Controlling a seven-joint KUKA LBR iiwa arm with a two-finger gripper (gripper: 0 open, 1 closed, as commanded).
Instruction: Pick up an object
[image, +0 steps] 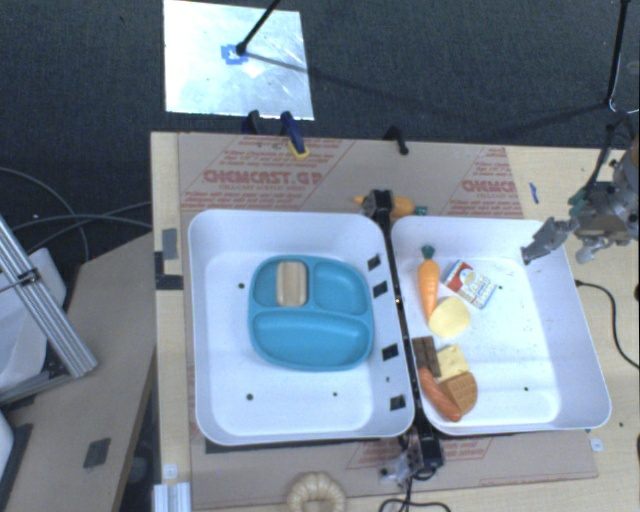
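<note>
You see the gripper (562, 246) at the right edge of the frame, over the upper right corner of the right bin (560, 345). Its two fingers (543, 243) stand spread apart, nothing between them. Well left of it, in the same bin, lies a small red-and-white carton (470, 284), just beside an upright-lying carrot (429, 285). Below those sits a pale yellow round piece (449, 319), then a cluster at lower centre: a dark brown block (426, 353), a yellow wedge (453, 360), what may be a bread slice (461, 390), blurred, and an orange-red sausage shape (438, 394). The left bin (225, 330) bears a blue divided plate (310, 312); a tan slab (290, 283) rests in its upper left compartment.
</note>
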